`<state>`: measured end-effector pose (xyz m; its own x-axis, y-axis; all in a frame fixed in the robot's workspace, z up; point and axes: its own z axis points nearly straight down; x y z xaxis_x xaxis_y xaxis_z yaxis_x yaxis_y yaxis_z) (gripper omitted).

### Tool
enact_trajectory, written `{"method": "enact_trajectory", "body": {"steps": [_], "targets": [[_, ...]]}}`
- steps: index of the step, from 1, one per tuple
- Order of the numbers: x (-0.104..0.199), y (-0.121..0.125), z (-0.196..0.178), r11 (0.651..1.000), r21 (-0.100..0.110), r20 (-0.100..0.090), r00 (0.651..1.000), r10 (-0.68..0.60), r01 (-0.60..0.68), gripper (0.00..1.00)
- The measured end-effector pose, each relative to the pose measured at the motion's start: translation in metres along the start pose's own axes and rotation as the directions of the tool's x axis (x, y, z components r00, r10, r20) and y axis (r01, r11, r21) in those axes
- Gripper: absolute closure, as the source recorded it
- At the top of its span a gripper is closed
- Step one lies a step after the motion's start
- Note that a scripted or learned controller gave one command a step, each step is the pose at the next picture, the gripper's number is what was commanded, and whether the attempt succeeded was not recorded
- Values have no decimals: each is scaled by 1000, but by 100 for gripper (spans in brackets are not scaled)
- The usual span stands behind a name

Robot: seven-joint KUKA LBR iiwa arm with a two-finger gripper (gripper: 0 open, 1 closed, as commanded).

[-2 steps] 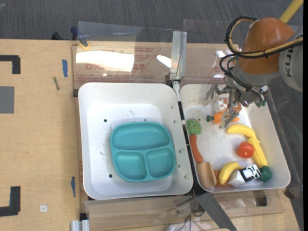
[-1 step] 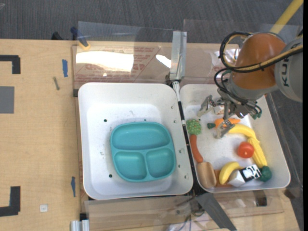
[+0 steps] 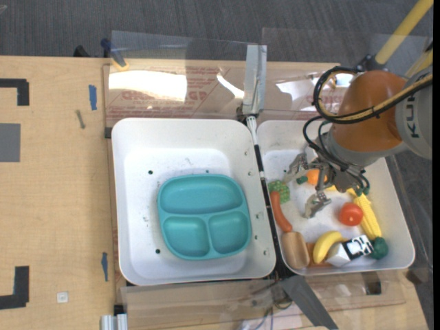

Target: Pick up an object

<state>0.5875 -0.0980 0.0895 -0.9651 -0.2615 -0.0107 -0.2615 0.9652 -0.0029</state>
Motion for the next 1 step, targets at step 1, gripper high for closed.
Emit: {"method": "enact_trajectory", "body": {"steps": [1], "targets": [[-5, 0, -14, 1000, 4, 14, 1000, 0, 0, 100]]}}
